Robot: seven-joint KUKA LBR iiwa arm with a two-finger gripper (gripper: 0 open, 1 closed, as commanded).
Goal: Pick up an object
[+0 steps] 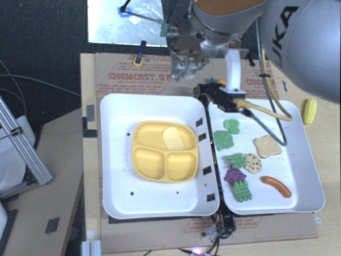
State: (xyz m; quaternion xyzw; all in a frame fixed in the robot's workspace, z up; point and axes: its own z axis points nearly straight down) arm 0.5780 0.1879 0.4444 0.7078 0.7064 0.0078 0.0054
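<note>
My gripper (186,68) hangs high over the cardboard just behind the far edge of the left bin (114,143), with nothing visibly in it. The right bin (303,159) holds small toy foods: two green leafy pieces (226,135), a toast slice (267,146), a cookie (253,164), purple grapes (234,175), a green bunch (242,190) and a red sausage (276,186). In the left bin lies a yellow divided plate (164,152) with a pale yellow piece (172,138) in its upper compartment.
A yellow corn-like toy (310,111) lies outside the right bin's far right corner. A black cable fitting and a yellow hose (265,111) cross the right bin's far edge. The arm's grey body (298,31) looms over the upper right. A metal frame (21,148) stands at left.
</note>
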